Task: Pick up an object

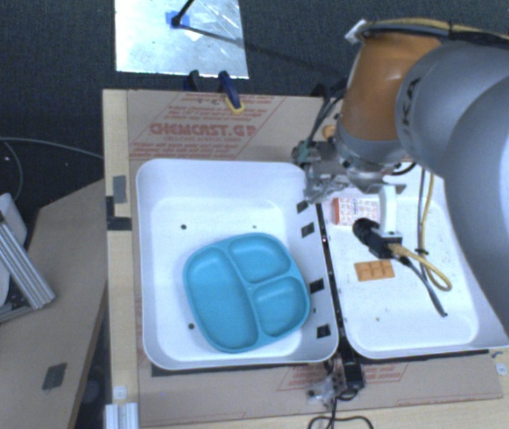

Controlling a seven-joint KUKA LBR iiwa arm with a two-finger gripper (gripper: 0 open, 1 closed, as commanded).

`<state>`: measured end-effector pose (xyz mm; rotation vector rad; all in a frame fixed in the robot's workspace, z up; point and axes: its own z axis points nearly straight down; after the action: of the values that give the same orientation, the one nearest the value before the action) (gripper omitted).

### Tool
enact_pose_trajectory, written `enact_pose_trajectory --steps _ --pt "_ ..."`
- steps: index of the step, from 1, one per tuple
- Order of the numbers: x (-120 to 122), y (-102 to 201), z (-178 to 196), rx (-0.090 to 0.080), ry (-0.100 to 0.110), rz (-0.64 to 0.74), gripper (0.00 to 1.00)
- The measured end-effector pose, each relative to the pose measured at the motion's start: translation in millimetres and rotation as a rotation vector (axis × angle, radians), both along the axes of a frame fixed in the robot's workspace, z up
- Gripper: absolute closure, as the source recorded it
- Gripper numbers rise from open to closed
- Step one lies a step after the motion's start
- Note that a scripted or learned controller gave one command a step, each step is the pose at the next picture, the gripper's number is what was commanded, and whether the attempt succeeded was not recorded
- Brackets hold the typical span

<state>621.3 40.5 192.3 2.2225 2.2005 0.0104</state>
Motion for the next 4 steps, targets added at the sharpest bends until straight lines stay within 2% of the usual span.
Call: enact_pose_trajectory --steps 1,2,3,4 --pt "-94 62 -9 0.008 0.020 0.018 1.00" --pt "-122 47 213 0.011 -0.006 0.015 1.00" --pt "-63 34 -2 0.003 0.023 0.009 1.00" --pt "-61 36 18 0.006 0.012 0.013 1.00"
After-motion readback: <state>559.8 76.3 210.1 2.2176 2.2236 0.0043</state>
